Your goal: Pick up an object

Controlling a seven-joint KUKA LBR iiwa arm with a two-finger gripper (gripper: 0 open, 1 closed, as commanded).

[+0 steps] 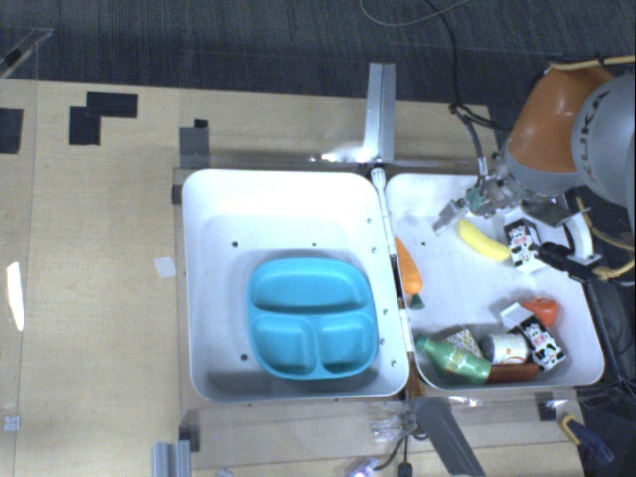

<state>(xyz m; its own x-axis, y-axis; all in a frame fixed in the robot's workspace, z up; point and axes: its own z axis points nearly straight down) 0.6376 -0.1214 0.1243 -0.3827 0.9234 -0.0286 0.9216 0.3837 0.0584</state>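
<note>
gripper [475,204] grip state unclear, perhaps touching the banana [484,241], whose long axis runs upper-left to lower-right.

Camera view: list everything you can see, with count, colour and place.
Bins: 2, white, side by side on the bench.
Tray: 1, blue, three compartments, left bin.
Banana: 1, yellow, right bin, upper part.
Carrot: 1, orange, right bin, by the divider.
Bottle: 1, green, right bin, lower edge.
Cup: 1, white, beside the bottle.
Cable: 1, black, on the floor above.
Arm: 1, grey and orange, right.
Gripper: 1, over the right bin, near the banana.
</note>
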